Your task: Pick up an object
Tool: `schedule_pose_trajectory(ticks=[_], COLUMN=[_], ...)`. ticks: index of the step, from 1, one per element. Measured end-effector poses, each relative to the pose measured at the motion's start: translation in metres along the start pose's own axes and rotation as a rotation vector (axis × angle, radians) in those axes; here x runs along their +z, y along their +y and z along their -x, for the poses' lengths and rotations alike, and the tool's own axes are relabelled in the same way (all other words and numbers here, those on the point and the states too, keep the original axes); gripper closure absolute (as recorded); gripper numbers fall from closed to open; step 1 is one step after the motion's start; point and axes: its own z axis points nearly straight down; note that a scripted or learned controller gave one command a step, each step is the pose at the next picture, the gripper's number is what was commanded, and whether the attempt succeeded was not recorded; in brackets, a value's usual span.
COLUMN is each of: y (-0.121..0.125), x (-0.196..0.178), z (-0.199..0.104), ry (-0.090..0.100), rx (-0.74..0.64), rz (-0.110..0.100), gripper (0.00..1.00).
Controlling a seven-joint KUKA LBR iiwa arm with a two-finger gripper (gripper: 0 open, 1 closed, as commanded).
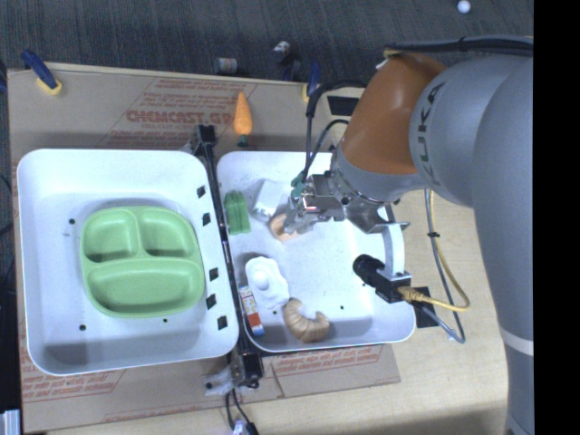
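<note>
The gripper (292, 217) hangs low in the right bin (381, 329), a small tan object (280, 229) just at its tip toward the left bin, though whether the jaws grip it I cannot tell.

Both bins (54, 243) look like smooth white plastic with a soft sheen. The green divided tray (140, 261) in the left bin is matt plastic. Under the bins lies brown printed cardboard (163, 107), dull and papery, on a pale wood-like surface (453, 370). The arm (471, 125) has a smooth grey shell and a glossy orange band; the end effector (304, 208) beside the band shows bare shiny metal. Near the tray, in the right bin, a white bottle (265, 281) looks like glossy plastic and a croissant (306, 323) looks rough and browned.
</note>
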Motion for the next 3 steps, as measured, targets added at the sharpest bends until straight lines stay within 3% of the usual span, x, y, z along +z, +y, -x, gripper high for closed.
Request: schedule_pose_trajectory(ticks=[1,2,3], y=[-0.058,-0.058,0.021], x=[0.0,0.0,-0.034], z=[-0.013,-0.013,0.064], ry=[0.0,0.0,-0.001], rx=[0.0,0.0,0.001], rz=[0.0,0.0,0.003], gripper=[1.0,0.0,0.0])
